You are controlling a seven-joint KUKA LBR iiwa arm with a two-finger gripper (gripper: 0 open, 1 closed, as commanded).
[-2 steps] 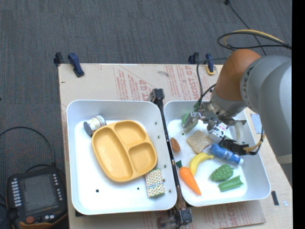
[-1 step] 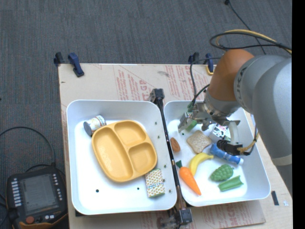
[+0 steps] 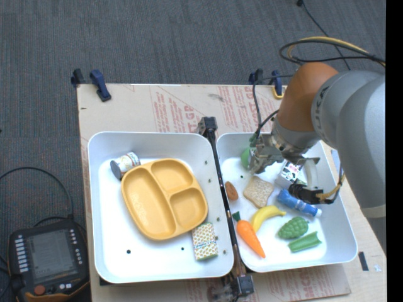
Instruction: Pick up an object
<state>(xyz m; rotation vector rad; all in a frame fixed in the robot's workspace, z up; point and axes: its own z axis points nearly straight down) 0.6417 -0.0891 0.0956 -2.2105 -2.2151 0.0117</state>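
The bench point(image 3: 157, 106) carries 2 shallow white bins side by side. The left bin point(image 3: 101, 168) holds a yellow divided plate point(image 3: 165, 197), a small jar point(image 3: 124, 164) lying on its side just beyond the plate's far-left edge, and a patterned packet point(image 3: 205, 241) touching the plate's near-right corner.

The right bin point(image 3: 343, 231) holds the remaining items, located here relative to the cracker point(image 3: 258, 192). A brown oval piece point(image 3: 232, 190) lies just left of the cracker. A banana point(image 3: 267, 216) lies just in front of it, and a carrot point(image 3: 250, 238) lies in front and slightly left, beside the banana. A bumpy green fruit point(image 3: 294, 228) and a flat green pod point(image 3: 305, 243) lie in front and to the right. A blue bottle point(image 3: 297, 203) lies just right of the cracker. A green round object point(image 3: 246, 157) sits behind and left of it, partly hidden by the arm.

The pincer point(image 3: 259, 163) hangs low directly behind the cracker, beside the green object. Whether it is released, clenched or grasping anything cannot be told at this angle. The grey arm point(image 3: 352, 124) with its orange band point(image 3: 302, 102) extends over the right bin's far side.
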